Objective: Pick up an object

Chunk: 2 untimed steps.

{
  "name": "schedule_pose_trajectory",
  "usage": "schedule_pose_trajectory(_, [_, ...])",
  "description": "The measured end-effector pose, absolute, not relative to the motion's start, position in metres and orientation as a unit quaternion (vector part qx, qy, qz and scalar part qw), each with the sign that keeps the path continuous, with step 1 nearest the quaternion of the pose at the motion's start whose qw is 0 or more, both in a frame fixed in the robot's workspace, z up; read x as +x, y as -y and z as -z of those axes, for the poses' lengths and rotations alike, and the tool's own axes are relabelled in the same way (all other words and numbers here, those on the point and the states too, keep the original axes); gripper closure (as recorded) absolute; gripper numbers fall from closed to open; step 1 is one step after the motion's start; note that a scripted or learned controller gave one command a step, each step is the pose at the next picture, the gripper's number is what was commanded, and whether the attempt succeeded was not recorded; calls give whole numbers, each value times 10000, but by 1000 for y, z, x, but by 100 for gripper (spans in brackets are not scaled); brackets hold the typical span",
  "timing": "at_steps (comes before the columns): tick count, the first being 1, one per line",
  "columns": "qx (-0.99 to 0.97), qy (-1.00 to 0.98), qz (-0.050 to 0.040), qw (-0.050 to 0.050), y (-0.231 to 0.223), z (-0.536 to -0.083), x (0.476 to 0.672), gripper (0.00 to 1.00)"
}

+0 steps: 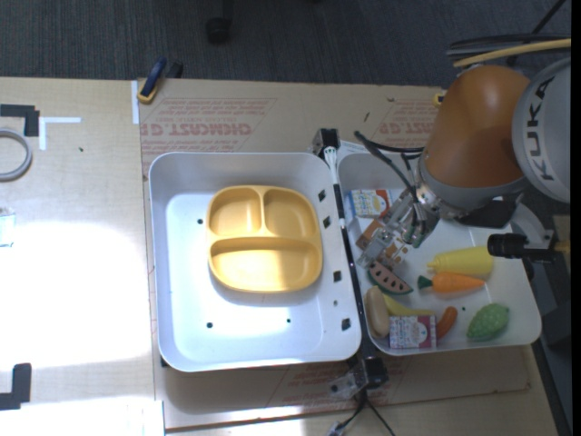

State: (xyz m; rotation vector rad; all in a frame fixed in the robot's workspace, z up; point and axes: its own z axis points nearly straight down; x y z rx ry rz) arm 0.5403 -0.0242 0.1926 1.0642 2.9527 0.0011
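— Where is your gripper?

— My gripper (392, 240) hangs low over the right bin (519, 327), near its left wall, just above the watermelon slice (390, 278).

— Is it holding anything?

— I cannot tell.

— What lies nearby?

— A corn cob (463, 261) touching a carrot (451, 283), a green fruit (488, 322), a small carton (411, 331). The yellow divided plate (265, 239) sits in the left bin (182, 334).
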Motion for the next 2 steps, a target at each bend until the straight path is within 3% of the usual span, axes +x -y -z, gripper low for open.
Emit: schedule_pose_trajectory(2, [3391, -9408, -4, 15, 24, -193, 540, 0])
